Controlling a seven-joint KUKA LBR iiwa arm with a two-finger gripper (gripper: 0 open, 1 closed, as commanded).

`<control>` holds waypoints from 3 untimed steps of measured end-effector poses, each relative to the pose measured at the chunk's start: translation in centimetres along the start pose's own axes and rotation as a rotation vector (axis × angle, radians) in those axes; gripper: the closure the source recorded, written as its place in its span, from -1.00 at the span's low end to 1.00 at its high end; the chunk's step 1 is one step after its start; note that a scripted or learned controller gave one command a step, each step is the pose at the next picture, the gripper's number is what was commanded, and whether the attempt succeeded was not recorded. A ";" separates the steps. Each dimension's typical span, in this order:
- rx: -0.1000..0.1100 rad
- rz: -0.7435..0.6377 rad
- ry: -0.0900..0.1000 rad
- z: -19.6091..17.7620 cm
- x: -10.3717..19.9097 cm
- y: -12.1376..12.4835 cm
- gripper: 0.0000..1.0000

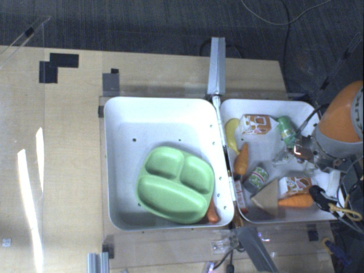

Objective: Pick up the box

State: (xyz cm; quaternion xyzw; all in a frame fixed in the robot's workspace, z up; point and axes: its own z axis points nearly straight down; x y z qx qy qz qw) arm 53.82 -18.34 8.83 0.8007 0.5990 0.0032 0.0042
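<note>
A white and orange box [255, 124] lies at the back of the right bin [267, 104], beside a green bottle [286, 129]. A second, smaller white box with orange print [297, 183] rests near the bin's front right, above a carrot [296, 201]. My gripper [297, 151] hangs low over the right side of this bin, between the green bottle and the smaller box. The grey wrist with its orange band [344, 118] stands just to the right of it. Nothing is visibly held.
The right bin also holds a banana [230, 134], another carrot [242, 159], a green can [257, 177] and a brown wedge [266, 198]. In the left bin [122, 124] lies a green divided plate [175, 183] with a small orange piece [211, 214] at its edge.
</note>
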 end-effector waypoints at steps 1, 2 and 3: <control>0.002 0.078 0.001 0.1 1.4 3.9 -1.00; 0.078 0.089 -0.018 -0.1 5.8 10.4 -1.00; 0.003 -0.231 0.001 -5.8 1.1 9.0 -1.00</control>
